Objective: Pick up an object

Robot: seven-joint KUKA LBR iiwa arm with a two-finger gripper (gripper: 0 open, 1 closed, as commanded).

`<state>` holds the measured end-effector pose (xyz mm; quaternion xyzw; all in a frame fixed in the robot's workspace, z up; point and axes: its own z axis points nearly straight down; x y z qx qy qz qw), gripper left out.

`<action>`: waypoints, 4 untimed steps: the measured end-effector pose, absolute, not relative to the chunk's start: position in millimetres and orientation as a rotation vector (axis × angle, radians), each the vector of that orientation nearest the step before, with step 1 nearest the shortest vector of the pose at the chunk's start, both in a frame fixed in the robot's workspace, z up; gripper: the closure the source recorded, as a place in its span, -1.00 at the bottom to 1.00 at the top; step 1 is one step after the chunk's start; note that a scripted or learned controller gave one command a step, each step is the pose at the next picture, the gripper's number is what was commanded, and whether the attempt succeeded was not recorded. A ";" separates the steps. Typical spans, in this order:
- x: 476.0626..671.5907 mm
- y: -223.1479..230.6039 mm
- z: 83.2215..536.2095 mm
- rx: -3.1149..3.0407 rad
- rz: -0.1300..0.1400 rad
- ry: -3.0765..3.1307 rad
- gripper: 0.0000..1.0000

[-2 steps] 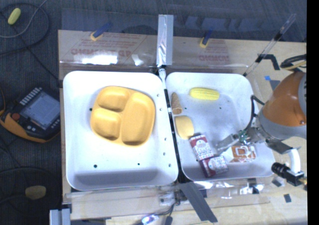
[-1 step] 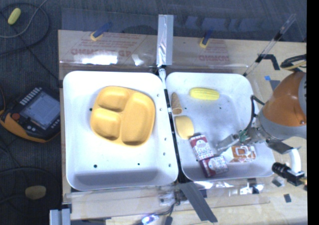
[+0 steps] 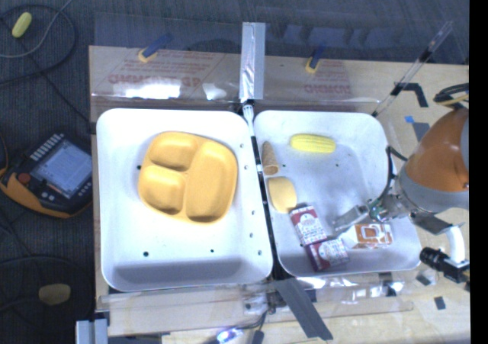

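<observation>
Carpet is seen at far left, where a yellow-edged pendant (image 3: 49, 175) is laid with its screen up, and a small yellow piece (image 3: 21, 24) is spotted near the top corner beside a thin cable. Next, the left bin (image 3: 122, 258) is reached: a yellow divided tray (image 3: 188, 176) is set in its middle, turned slightly, with three compartments showing. Above the seam between the bins, a silver strip (image 3: 252, 60) is stood upright against the clear back panel.

Across the seam, the right bin (image 3: 358, 125) is crowded. A brown bread stick (image 3: 268, 157) is laid along the left wall, and a tan roll (image 3: 283, 193) is placed just below it. An ear of corn (image 3: 312, 143) is seen near the top, well apart from the rest. Lower down, a red carton (image 3: 306, 226) is tilted, with a second red packet (image 3: 330, 252) just beside it. An orange packet (image 3: 374, 236) is found near the right wall.

The gripper (image 3: 364, 214) is lowered just above the orange packet, with one grey finger angled towards the cartons. Whether the fingers are spread or closed cannot be told, and nothing is seen caught between them. The orange-banded arm (image 3: 442, 159) is brought in from the right.
</observation>
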<state>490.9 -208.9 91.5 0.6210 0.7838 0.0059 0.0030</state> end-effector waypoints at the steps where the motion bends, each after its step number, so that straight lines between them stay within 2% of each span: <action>1: 509.0 -206.0 90.5 1.771 0.000 2.582 -1.00; 2: 609.2 -194.2 107.4 1.851 -0.004 2.536 -1.00; 3: 660.2 -129.4 88.9 1.842 0.002 2.532 -1.00; 4: 658.4 -130.7 97.5 1.842 -0.011 2.537 1.00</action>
